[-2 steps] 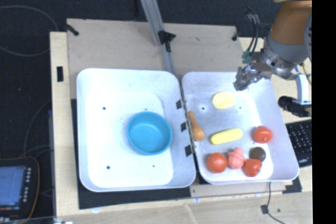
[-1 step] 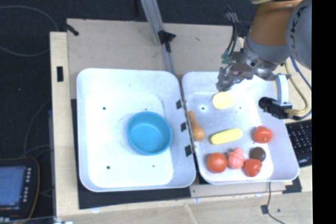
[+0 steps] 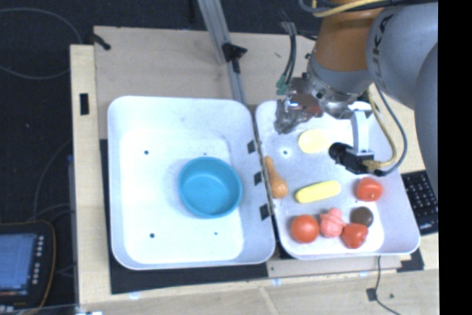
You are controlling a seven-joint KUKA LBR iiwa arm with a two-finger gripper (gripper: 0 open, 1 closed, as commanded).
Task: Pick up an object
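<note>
Pincer of mine hangs over the far-left corner of the right bin, tips pointed down at bare white floor — whether they stand apart or together I cannot tell from this slant, and I see nothing between them.

Nearest to me is the pale yellow piece, a rounded, smooth-looking lump lying just beside my tips, toward the bin's middle. To take it well, I judge I should shift across until it sits squarely under me, turn the wrist so the tips close on its narrower width, and come straight down — a smooth curved skin may squirt out if I pinch off-centre.

Other choices lie further toward the near edge: a long yellow piece, an orange carrot-like stick hard against the left wall, two red tomatoes and, a pink lump, a red piece and a dark brown round, those along the near edge crowded close together. The stick by the wall leaves little room for a fingertip.

In the left bin sits a blue bowl, near its middle.
</note>
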